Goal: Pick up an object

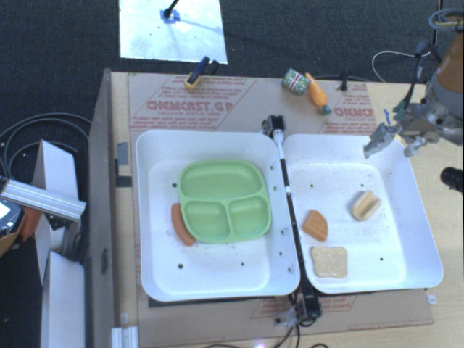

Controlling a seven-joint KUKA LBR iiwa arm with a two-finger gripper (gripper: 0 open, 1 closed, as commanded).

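Bread roll lying in right bin, toward its right edge; waffle piece sitting near bin's left edge, toast slice resting just below it by front edge. Gripper hovering over right bin's far right corner, fingers spreading apart, gripping nothing. Green divided plate sitting mid left bin, sausage lying against plate's left side. Carrot and small can lying on bench's far edge, beyond bins
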